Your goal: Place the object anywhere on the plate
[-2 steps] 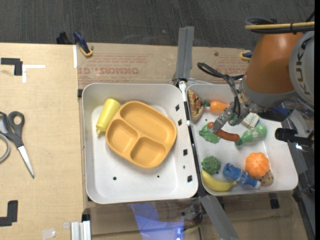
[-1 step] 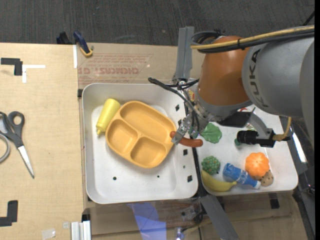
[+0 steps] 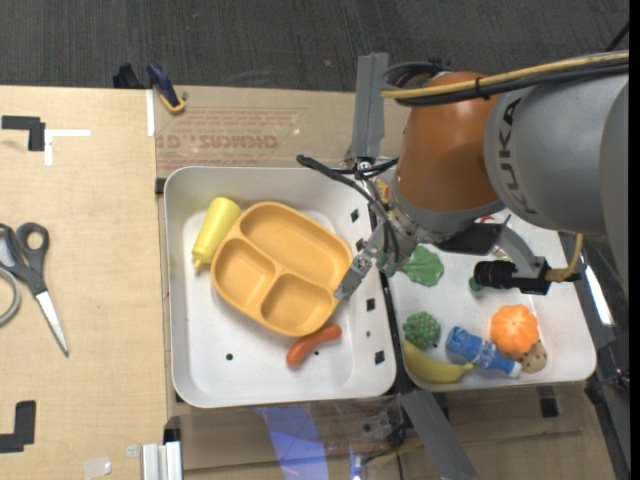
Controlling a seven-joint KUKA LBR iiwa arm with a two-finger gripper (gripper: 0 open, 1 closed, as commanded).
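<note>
A yellow three-compartment plate [image 3: 275, 266] lies tilted in the left white bin [image 3: 200, 368]; nothing is on it. My gripper [image 3: 350, 280] hangs at the plate's right rim, over the divide between the two bins, under the orange wrist band. I see no object in it. A yellow squeeze bottle [image 3: 214, 230] lies against the plate's upper left edge. An orange-red sausage [image 3: 313, 344] rests just below the plate's lower corner.
The right bin [image 3: 560, 373] holds a green leafy piece [image 3: 424, 265], a broccoli floret [image 3: 422, 329], a banana [image 3: 436, 367], a blue bottle [image 3: 480, 350], an orange [image 3: 515, 329] and a small cookie [image 3: 535, 358]. Scissors [image 3: 35, 278] lie on the bench far left.
</note>
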